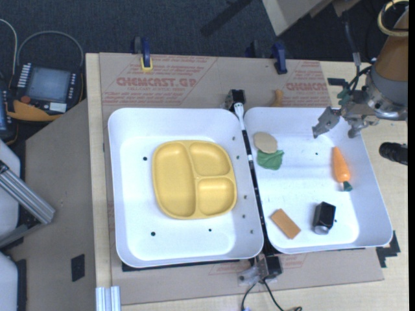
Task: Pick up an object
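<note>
Orange and nearest, the carrot [340, 166] lies just below the gripper [338, 126], which hangs spread open and empty above the right bin [373, 229]. Best come straight down, fingers astride its narrow width.

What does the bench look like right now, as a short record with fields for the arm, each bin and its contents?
arm: reaches in from the right, gripper over the right bin's far right corner, jaws spread, nothing between them
left bin: holds a yellow divided tray
right bin: holds five items
near divider: tan round piece touching green piece
right side: orange carrot
front: tan block, black object, apart
</note>
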{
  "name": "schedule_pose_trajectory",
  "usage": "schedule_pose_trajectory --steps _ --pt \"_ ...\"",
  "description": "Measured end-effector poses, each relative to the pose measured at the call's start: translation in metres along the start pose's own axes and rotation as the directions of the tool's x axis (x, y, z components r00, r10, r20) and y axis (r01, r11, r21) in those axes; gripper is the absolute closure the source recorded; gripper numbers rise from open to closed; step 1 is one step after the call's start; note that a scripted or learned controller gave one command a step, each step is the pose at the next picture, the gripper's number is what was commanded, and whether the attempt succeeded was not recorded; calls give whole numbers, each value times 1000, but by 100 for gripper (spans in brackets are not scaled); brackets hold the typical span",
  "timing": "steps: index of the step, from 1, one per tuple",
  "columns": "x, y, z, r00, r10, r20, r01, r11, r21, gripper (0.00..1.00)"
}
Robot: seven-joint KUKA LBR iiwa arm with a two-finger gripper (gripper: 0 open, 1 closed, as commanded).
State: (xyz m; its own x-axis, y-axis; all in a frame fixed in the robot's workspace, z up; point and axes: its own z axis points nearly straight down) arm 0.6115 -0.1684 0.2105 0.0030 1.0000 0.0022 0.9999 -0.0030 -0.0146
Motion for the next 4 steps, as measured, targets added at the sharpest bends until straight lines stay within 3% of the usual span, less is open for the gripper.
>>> schedule_pose_trajectory --steps 1,4 --pt "1 3 -9 1000 -3 3 3 1000 -15 0" --pt "14 5 128 1000 -3 1 3 1000 -10 0"
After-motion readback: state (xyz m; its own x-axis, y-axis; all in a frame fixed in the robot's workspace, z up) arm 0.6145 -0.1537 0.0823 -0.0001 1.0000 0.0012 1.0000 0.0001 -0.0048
